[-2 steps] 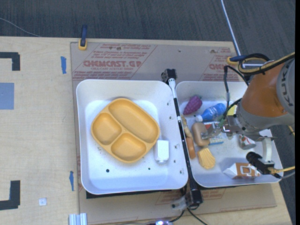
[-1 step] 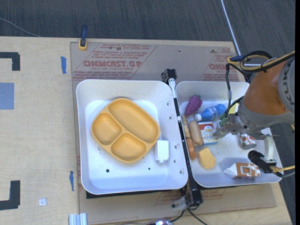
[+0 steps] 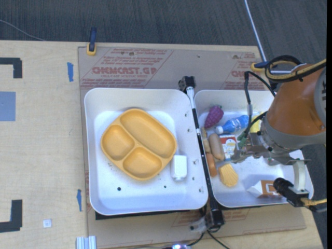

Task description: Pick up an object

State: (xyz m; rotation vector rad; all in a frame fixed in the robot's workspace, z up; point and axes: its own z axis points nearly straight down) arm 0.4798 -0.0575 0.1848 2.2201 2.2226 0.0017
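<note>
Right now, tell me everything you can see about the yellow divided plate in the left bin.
The plate is a rounded yellow-orange tray, plastic by its look, moulded into three compartments: one long one along the upper right, two smaller ones at the left and bottom. All three hold nothing. It lies flat and right way up on the floor of the left bin, turned at a slant, roughly central. A small white block sits just off its lower right edge; whether they touch I cannot tell.
</note>
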